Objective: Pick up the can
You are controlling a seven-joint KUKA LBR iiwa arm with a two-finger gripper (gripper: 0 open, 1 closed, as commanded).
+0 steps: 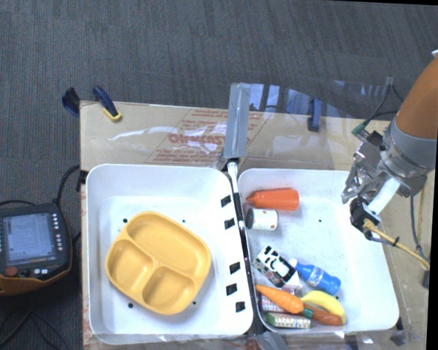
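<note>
Overhead cam, bench w/ two shallow white plastic bins: faint reddish print on the clear sheet over the brown benchtop [184,135] behind the bins, too blurred to read; dark label marks on the small white cylindrical can [262,220], also unreadable. Dark grey carpet floor [175,42] around the bench; grey handheld control pendant w/ orange base [24,246] lies on it at left; blue clamps at the bench's rear edge. Left bin [99,193] holds a yellow three-compartment plastic tray [158,261]. Right bin [367,290]: can on its side near the divider, just below an orange bottle [274,198]; blue bottle [318,276], carrot [279,297], banana [323,304] clustered toward the front. Gripper [364,196] of the grey-and-orange arm hangs over the right bin's far right rim, well apart from the can; fingers' spread: cannot tell; nothing seen between them.
</note>
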